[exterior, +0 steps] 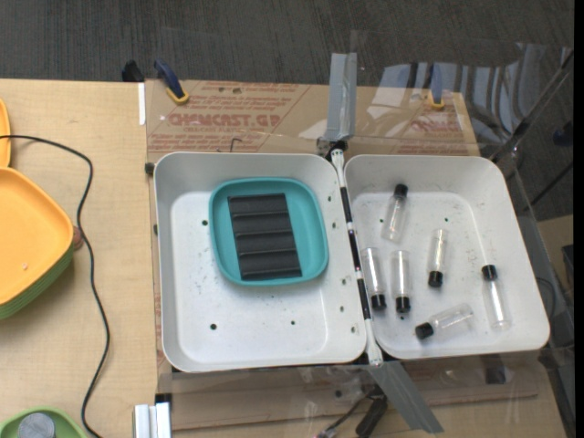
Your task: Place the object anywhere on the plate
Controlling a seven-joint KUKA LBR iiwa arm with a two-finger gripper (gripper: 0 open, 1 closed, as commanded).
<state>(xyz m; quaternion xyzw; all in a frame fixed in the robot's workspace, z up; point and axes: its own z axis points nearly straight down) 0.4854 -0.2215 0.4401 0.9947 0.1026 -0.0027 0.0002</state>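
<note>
A teal plate (313,235) with a dark ribbed insert lies in the left white bin (182,245), toward its upper middle. Several clear tubes with black caps lie scattered in the right white bin (511,208): one near the top (395,212), two side by side by the left wall (373,276) (401,279), one in the middle (437,256), one at the right (494,295) and one near the front (444,321).
Orange and green dishes (27,245) sit on the wooden bench at the far left, with a black cable (91,245) running past them. Brown cardboard (237,117) lies behind the bins, with a blue-and-yellow clamp (170,80) on it.
</note>
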